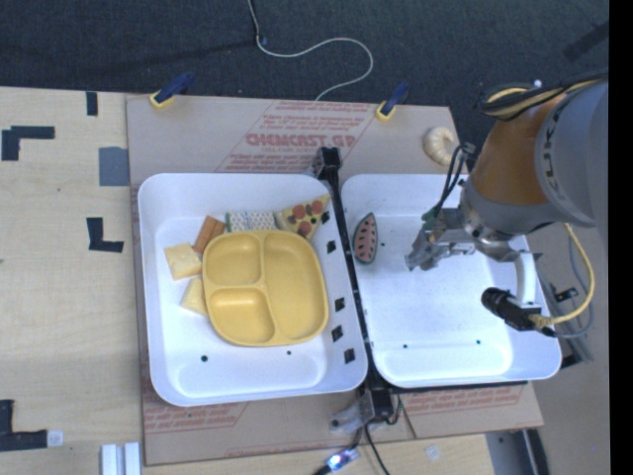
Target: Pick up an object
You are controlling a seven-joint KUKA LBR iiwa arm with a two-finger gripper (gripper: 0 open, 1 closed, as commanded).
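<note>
My gripper [423, 255] hangs over the middle of the right bin [465, 359], fingers pointing down, with nothing visible between them. A watermelon slice toy [365, 237] lies at the right bin's left wall, a short way to the left of the gripper. In the left bin [168, 364] sits a yellow divided plate [265, 287]. Around it lie a pizza slice toy [307, 216], a green-edged strip [249, 221], an orange-brown block [208, 233] and two pale yellow pieces [182, 261].
A divider with black clips [341, 265] separates the bins. A beige object [440, 144] rests on the cardboard behind the right bin. Cables loop off the arm at the right, near a black connector [504, 307].
</note>
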